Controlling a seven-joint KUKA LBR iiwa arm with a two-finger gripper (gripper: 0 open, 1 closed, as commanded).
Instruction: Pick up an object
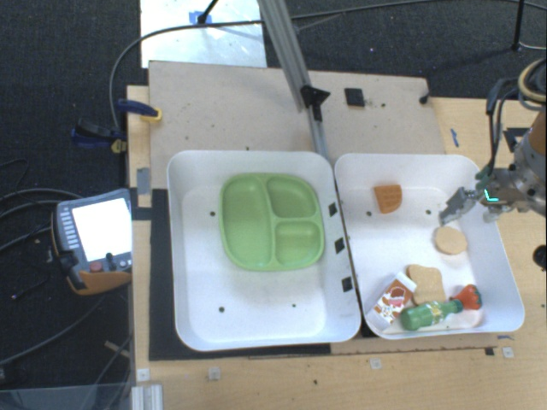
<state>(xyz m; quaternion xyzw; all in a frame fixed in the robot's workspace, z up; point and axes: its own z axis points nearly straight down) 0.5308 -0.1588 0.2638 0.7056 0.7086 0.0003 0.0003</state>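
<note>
The right bin (359,229) holds several small items. An orange block (388,197) lies near its far side. A round tan biscuit (450,241) sits toward the right wall. In the near right corner lie a toast slice (426,282), a green bottle (432,314), a red piece (468,296) and a red-and-white packet (393,301). My gripper (475,210) hovers over the bin's right side, just above and beyond the biscuit. It is open with nothing between its fingers.
A green divided plate (273,222) lies in the left bin (197,297). A slanted metal pole (291,49) crosses above the bench's back. A teach pendant (94,242) rests off the bench at left.
</note>
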